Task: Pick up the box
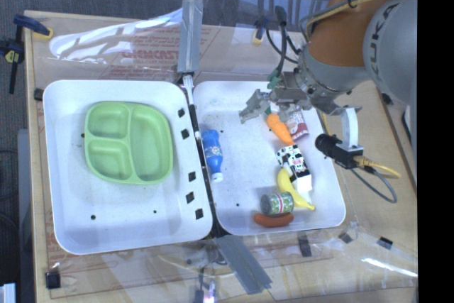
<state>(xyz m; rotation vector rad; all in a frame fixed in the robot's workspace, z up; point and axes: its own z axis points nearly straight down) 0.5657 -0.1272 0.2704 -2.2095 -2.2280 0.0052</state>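
Your box (294, 167) is the small carton with a black-and-white cow-patch pattern, sitting in the right-hand bin (234, 209), toward the lower right of the frame. It lies flat on the bin floor, its long side running roughly top to bottom in the picture, tilted slightly. The upper end shows the dark patches most clearly; the lower end looks plain white. A banana (291, 190) touches it at the lower left side, partly tucked beside it. Just above it you see a carrot (279, 128), close but whether they touch is unclear. A green can (276, 204) lies just below and to the left of it.
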